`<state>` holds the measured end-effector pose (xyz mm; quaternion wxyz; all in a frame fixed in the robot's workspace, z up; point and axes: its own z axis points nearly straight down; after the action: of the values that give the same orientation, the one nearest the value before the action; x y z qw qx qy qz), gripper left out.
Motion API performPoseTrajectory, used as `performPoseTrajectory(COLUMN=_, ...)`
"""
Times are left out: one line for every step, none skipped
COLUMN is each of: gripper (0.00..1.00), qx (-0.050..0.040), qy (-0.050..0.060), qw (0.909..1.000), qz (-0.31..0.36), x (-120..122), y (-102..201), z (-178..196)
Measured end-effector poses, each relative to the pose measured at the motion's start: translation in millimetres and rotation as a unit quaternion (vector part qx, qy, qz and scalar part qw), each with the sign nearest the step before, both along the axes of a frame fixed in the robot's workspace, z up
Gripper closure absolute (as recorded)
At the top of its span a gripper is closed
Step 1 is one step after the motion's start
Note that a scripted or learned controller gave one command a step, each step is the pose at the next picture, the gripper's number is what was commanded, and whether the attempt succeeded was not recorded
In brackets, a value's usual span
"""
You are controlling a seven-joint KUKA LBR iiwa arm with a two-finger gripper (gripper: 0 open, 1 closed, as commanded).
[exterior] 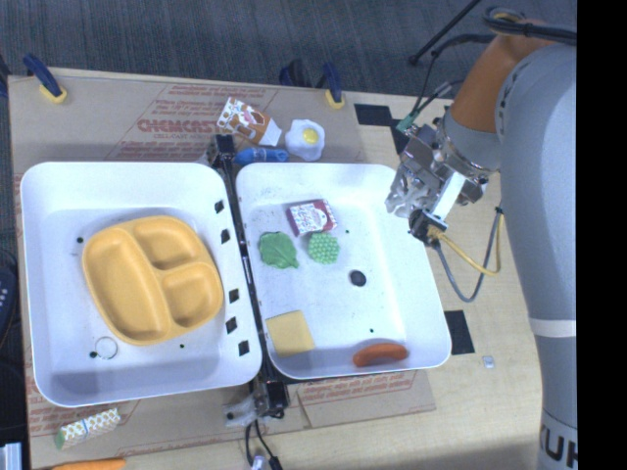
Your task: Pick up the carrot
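Carrot (379, 354) lying against near wall of right bin (421, 292); tool (415, 207) above bin's right rim, finger state indiscernible.

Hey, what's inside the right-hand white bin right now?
The right bin holds a red packet, a green leaf, a green pea cluster, a yellow cheese slice and an orange sausage-like piece. Nothing looks covered.

Bright even overhead light, soft shadows, slightly soft focus.

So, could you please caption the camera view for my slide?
Arm's hand hovers at the right bin's edge; carrot lies near its front.
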<state>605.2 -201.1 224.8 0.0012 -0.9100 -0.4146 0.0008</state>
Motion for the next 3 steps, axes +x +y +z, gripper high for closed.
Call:
performPoseTrajectory(gripper=1.00, qx=-0.0006, qy=-0.001, qw=0.9861, qz=0.166, x=-28.0, y=0.5, z=61.2)
performPoseTrajectory(gripper=1.00, qx=0.0009, qy=0.000, qw=0.9374, qz=0.348, x=-73.4, y=-1.4, z=19.9)
performPoseTrajectory(gripper=1.00, qx=-0.0008, qy=-0.001, qw=0.8837, qz=0.468, x=-119.2, y=-4.8, z=94.0)
